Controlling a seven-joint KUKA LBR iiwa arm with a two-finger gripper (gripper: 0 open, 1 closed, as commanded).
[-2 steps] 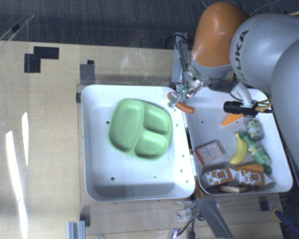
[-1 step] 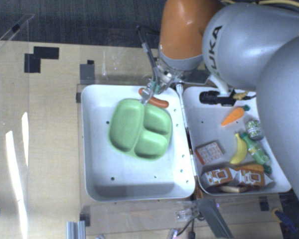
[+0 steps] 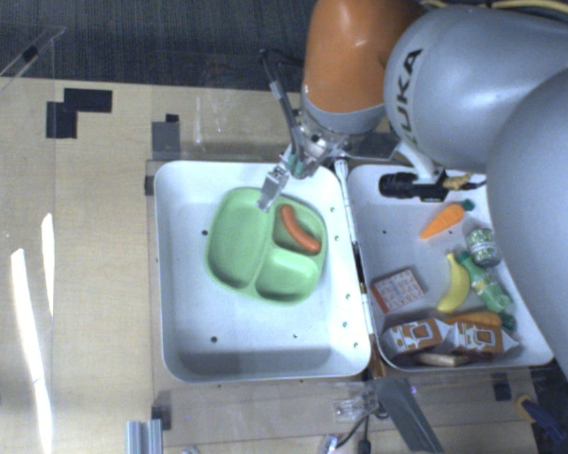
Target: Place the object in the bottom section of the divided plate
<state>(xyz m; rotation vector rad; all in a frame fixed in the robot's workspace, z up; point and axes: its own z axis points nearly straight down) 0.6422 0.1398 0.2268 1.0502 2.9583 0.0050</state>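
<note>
The grey arm (image 3: 483,93), with its orange band (image 3: 355,41), is closest to the camera and covers the far right of the scene. Its gripper (image 3: 273,189) hangs over the far edge of the green divided plate (image 3: 265,244); whether the fingers are apart or together, I cannot tell. The plate lies in the left bin (image 3: 256,348). A hot dog (image 3: 299,230) lies in the plate's right section, not touching the gripper. In the right bin (image 3: 369,183) are a carrot (image 3: 443,220), a banana (image 3: 453,284) and some small boxes (image 3: 445,336).
</note>
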